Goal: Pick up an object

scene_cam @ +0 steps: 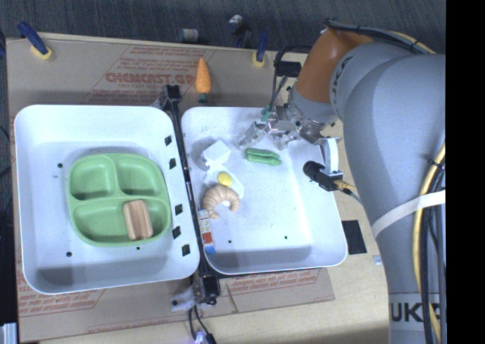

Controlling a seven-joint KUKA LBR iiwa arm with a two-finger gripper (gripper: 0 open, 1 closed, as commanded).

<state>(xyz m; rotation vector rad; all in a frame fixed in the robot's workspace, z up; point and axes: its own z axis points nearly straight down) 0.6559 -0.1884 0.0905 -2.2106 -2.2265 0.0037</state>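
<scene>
The grey arm (pixel 386 130), with its orange band (pixel 322 58) above the wrist, reaches over the upper right corner of the right bin (pixel 265 251). That bin serves as the landmark here. To its left, touching along a black hinge-like strip, lies the left bin (pixel 45 183), and both sit on a brown cardboard sheet (pixel 114 70) that extends above the right bin.

Inside the left bin rests a green divided plate (pixel 95 183), and in its lower right compartment lies a tan hot-dog-shaped toy (pixel 137 219), standing lengthwise.

The gripper (pixel 261 132) hangs low in the upper middle of the right bin, its metal parts just above a green pea pod toy (pixel 262 156). The pod lies flat on the bin floor, just below the fingertips and apart from them as far as can be seen. Whether the fingers are spread or pressed together cannot be told from this slant, for the metal is a blur of small parts.

In the left half of the right bin lies a toy croissant (pixel 220 198), and touching it from above is a fried egg toy (pixel 226 180) with a yellow yolk. Above that, near the bin's upper left, lies a pale whitish block (pixel 215 153) partly over a grey round piece (pixel 198 157).

On the cardboard just above the right bin's upper left corner stands an orange carrot toy (pixel 202 76).
</scene>
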